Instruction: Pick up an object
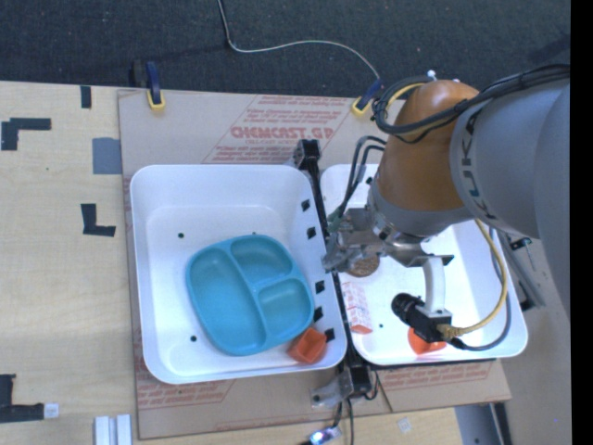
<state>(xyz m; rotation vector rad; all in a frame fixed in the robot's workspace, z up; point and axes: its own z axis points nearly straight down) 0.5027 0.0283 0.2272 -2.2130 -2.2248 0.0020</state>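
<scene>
A blue divided plate (248, 291) lies in the left bin (153, 202). Against that bin's front right corner sits a small orange object (309, 345). The right bin (491, 346) holds a white packet with red print (357, 310), an orange object (424, 343) near the front, and a brownish round thing (364, 266) partly under the gripper. My gripper (345, 254) hangs low over the right bin's left side, close to the wall between the bins and just above the brownish thing. The arm's wrist hides much of the right bin.
The grey arm with its orange band (426, 156) covers the right bin's back half. A black clip strip (313, 202) runs along the divider between the bins. Cables (482, 318) loop over the right bin's front. Both bins rest on a cardboard sheet (269, 133).
</scene>
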